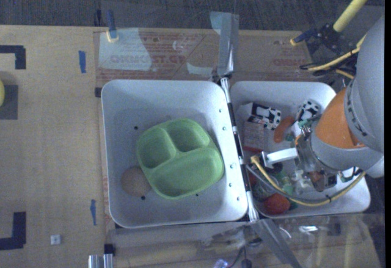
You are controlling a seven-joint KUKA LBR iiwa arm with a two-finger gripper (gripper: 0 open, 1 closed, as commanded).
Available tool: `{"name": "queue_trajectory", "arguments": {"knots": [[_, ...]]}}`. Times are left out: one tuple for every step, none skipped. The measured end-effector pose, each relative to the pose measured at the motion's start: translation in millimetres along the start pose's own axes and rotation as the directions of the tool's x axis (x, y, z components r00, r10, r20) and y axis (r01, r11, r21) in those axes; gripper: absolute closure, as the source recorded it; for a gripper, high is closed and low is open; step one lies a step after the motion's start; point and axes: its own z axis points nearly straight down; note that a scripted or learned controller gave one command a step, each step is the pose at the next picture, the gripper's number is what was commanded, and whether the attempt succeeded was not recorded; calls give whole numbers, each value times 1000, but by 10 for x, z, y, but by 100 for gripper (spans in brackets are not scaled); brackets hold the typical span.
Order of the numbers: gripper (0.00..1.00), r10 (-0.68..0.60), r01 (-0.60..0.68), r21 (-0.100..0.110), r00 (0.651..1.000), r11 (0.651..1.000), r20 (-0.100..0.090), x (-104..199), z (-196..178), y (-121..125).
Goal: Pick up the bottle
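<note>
Two white bins (116,138) share the wooden bench.
Gripper (292,178) sits low in the right bin's clutter; its grip state and which item is the bottle cannot be told.

The grey arm (369,96) reaches in from the right and bends steeply downward. Its orange band (335,121) sits just above the wrist (324,154), which points down and a little leftward. Yellow cable loops around the lower end, where the gripper (297,178) hangs low.
</note>
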Motion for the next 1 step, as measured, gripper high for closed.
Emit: {"name": "queue_trajectory", "arguments": {"knots": [[100,-1,1,1,1000,1000,6,104,-879,-564]]}}
